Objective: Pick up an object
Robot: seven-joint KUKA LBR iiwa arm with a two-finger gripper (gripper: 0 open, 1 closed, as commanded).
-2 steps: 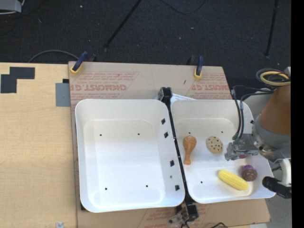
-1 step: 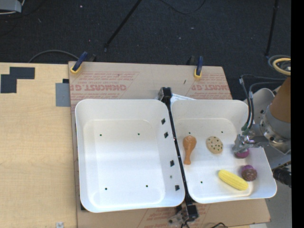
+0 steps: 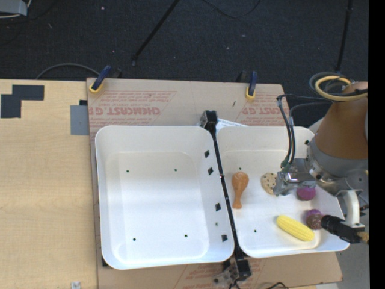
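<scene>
The right bin (image 3: 252,143) holds several small things. An orange-brown drumstick (image 3: 239,188) lies near its left wall. Just right of it sits a speckled cookie (image 3: 267,182). My gripper (image 3: 283,185) is low in the bin, right beside the cookie's right edge. A magenta piece (image 3: 306,192) lies just to the gripper's right, partly under the wrist. A yellow corn cob (image 3: 295,228) rests near the front wall, with a dark purple ball (image 3: 314,218) next to its right end.
The left bin (image 3: 108,161) stands beside the right one, the two walls meeting at a black-clipped divider (image 3: 218,185). The arm's orange band (image 3: 343,128) and grey wrist overhang the right bin's far right side.
</scene>
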